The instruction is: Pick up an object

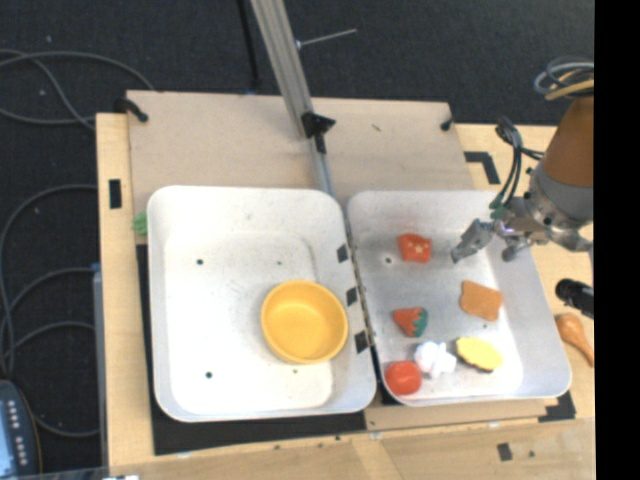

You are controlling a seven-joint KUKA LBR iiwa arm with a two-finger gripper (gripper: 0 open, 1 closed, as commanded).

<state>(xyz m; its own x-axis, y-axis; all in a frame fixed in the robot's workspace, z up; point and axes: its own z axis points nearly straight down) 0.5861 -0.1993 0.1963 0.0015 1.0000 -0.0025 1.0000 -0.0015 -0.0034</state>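
**benchwatcher:** ok so where's the gripper (487,242) right now? I see it coming in from the right side of the desk (230,133), hanging over the right bin (385,213) near that bin's far right corner.

**iiwa_fan:** yep, and the fingers (466,245) look spread apart to me, nothing between them. One dark finger points down-left toward the red block (415,249), but they're apart, not touching.

**benchwatcher:** what else is in that bin?

**iiwa_fan:** orange piece (481,300) by the right wall, just below the gripper. Strawberry-looking thing (409,320) near the middle. Along the near edge: a red ball (404,377) in the near left corner, a small white lump (433,358) touching or just beside it, then a yellow piece (480,354) right next to the white one.

**benchwatcher:** and the left bin (200,218)?

**iiwa_fan:** a yellow bowl (304,321), upright, sitting toward its near right part, close to the wall shared with the other bin.

**benchwatcher:** there's also something orange (574,334) lying on the desk outside the right bin, at the right edge.

**iiwa_fan:** saw that, can't tell what it is.
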